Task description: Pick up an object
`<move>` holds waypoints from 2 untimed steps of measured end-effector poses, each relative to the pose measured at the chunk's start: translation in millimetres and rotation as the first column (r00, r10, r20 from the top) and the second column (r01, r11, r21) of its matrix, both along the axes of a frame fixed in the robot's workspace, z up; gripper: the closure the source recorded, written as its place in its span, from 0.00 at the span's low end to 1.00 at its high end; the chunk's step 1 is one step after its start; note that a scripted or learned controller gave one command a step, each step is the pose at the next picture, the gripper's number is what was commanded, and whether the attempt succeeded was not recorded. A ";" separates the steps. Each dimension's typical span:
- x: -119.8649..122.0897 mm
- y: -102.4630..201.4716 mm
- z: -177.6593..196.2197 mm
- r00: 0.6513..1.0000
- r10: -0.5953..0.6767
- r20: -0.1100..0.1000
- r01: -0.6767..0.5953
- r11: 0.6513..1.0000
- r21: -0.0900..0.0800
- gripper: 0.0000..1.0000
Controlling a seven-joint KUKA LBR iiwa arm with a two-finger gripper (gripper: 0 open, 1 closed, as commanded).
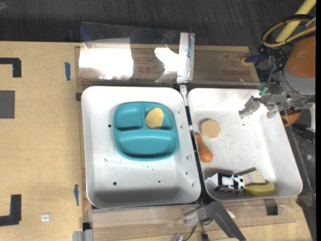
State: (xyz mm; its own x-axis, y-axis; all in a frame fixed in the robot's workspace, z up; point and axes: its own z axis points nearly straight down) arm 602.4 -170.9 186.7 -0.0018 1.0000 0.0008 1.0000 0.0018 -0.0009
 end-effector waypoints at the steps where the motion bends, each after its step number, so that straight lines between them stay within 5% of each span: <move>1: 0.0 0.0 0.0 1.000 0.000 0.000 0.000 1.000 0.000 0.00; 2: -50.8 77.0 -98.6 0.994 0.112 0.007 -0.112 0.994 -0.002 0.00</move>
